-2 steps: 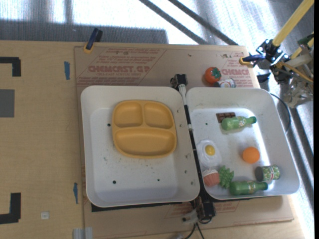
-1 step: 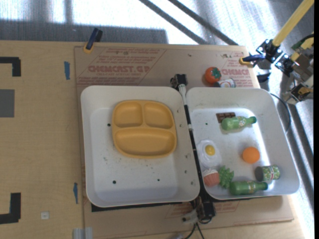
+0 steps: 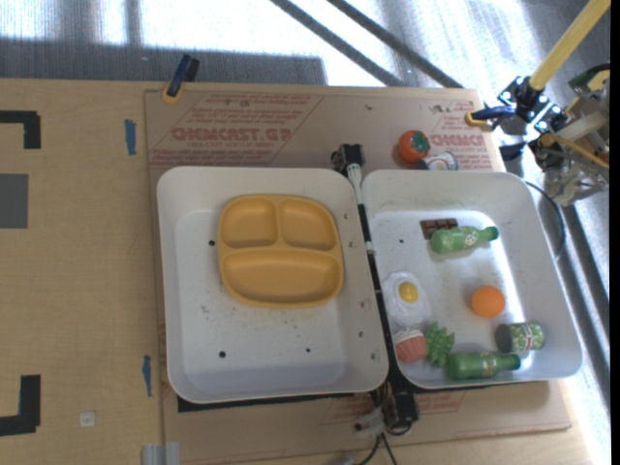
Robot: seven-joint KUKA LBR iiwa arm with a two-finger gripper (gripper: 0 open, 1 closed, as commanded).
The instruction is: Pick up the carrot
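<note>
The carrot (image 3: 415,346) lies at the front left corner of the right bin (image 3: 542,260). It is a short, stubby orange-pink piece, and its leafy green top (image 3: 439,341) points right. It rests close to the bin's left wall, just in front of a fried egg toy (image 3: 407,293). A green bottle (image 3: 481,363) lies right beside its leaves.
The right bin also holds a second green bottle (image 3: 463,239), a brown chocolate bar (image 3: 439,227), an orange (image 3: 487,301) and a small can (image 3: 520,337). A yellow divided plate (image 3: 281,250) sits in the left bin (image 3: 184,289). A tomato (image 3: 413,146) lies behind the bins.
</note>
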